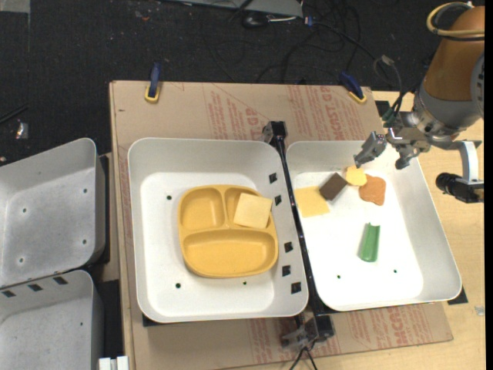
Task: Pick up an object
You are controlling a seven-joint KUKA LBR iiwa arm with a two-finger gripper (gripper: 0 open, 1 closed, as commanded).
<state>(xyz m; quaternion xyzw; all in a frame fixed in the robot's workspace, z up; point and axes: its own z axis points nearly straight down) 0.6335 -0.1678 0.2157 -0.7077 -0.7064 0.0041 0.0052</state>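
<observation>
Near edge first: green block (370, 242) lies alone in the right bin (431, 280), well apart from everything else and not close to any wall. Easiest target here, I'd say.

Left bin (150, 284): yellow divided tray (228, 232) with a pale yellow square (253, 210) sitting across its upper right compartment.

Further back in the right bin there's a cluster: flat yellow slab (312, 202), a dark brown piece (333, 186) touching its far corner, a small round yellow piece (355, 176) just beside that, and an orange lump (373, 190) next to it. All 4 crowded together.

Gripper (383, 152) sits over the far part of the right bin, just beyond the cluster. Claw is released: 2 fingers spread, nothing between them.

My read: pick not started, claw is at the approach stage. If going for the cluster, aim for the round yellow piece or the orange lump and centre the fingers so the neighbours don't get shoved. The flat slab looks too thin to grab. Descend straight and close only once the fingers straddle 1 item.
</observation>
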